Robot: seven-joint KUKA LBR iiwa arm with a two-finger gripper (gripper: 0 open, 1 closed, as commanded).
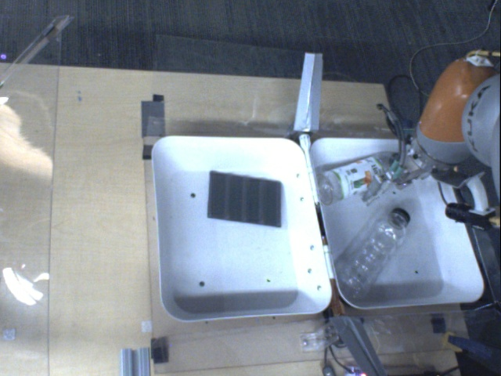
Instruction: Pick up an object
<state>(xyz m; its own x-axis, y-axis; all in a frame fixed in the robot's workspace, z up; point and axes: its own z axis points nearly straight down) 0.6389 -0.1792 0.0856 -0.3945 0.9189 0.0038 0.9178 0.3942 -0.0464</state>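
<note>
The gripper (398, 172) hovers at the small bottle's (350, 182) right end. That bottle lies lengthwise leftward from it; whether it grips, I cannot tell.

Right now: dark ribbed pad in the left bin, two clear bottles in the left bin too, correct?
Not quite. The camera view shows the dark ribbed pad in the left bin, but the two clear bottles lie in the right bin.

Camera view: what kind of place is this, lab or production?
Likely a robotics lab grasping bench: two white bins side by side on a wooden bench, loose cables, and test items like a clear plastic bottle.
</note>
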